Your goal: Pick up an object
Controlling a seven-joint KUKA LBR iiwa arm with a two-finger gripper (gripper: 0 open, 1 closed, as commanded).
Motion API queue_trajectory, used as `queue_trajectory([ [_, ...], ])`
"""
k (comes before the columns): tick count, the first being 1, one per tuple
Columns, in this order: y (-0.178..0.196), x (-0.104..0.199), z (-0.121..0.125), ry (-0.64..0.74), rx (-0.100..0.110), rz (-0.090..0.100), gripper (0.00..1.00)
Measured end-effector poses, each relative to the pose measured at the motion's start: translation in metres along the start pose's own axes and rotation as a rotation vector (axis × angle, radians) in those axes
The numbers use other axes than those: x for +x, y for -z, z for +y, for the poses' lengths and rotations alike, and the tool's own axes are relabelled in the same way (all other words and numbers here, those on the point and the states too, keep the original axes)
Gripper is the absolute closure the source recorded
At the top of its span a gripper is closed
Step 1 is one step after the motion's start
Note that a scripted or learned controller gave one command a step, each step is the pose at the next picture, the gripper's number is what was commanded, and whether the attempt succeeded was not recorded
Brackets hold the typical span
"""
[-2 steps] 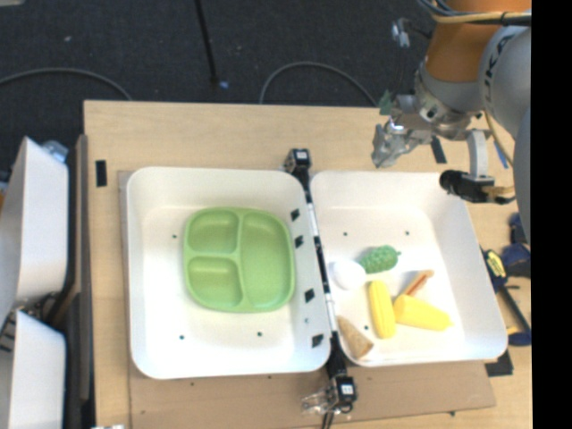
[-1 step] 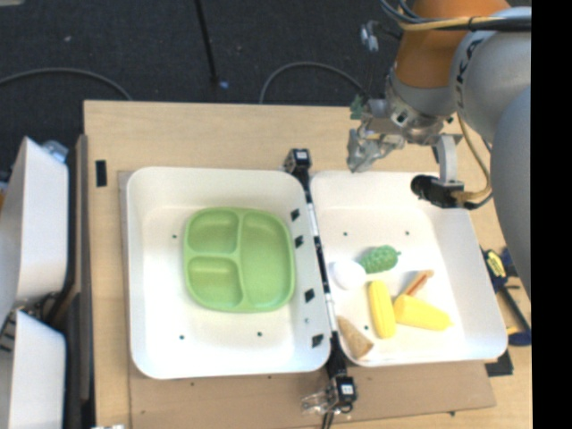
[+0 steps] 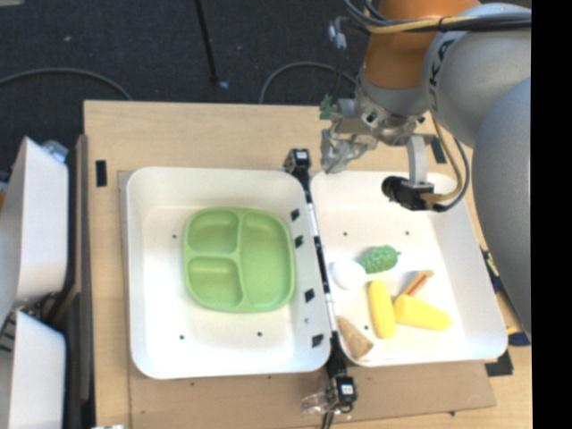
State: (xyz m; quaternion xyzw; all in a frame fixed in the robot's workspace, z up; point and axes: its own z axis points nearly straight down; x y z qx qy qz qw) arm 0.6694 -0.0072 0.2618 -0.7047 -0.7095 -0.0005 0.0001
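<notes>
The right bin [image 3: 465, 239] holds several small items toward its front left. Among them are a green bumpy piece [image 3: 380, 259], a white rounded piece [image 3: 344, 273] and an orange stick [image 3: 418, 282]. Nearer the front lie a yellow corn cob [image 3: 381, 308], a yellow chunk [image 3: 422, 314] and a tan wedge [image 3: 356, 338]. My gripper [image 3: 338, 155] hangs over the back left corner of the right bin, well behind the items and apart from them. Nothing shows between its tips.
A green divided plate [image 3: 239, 259] lies in the middle of the left bin [image 3: 152, 239]. A black-clipped divider [image 3: 312, 257] runs between the two bins. The grey arm and its orange band [image 3: 411, 25] loom over the back right. White boxes [image 3: 36, 222] stand left of the bench.
</notes>
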Motion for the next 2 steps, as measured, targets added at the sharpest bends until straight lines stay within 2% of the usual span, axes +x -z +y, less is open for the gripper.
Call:
queue_trajectory([
  [2, -0.025, 0.095, -0.008, 0.000, 0.002, 0.000, 1.00],
])
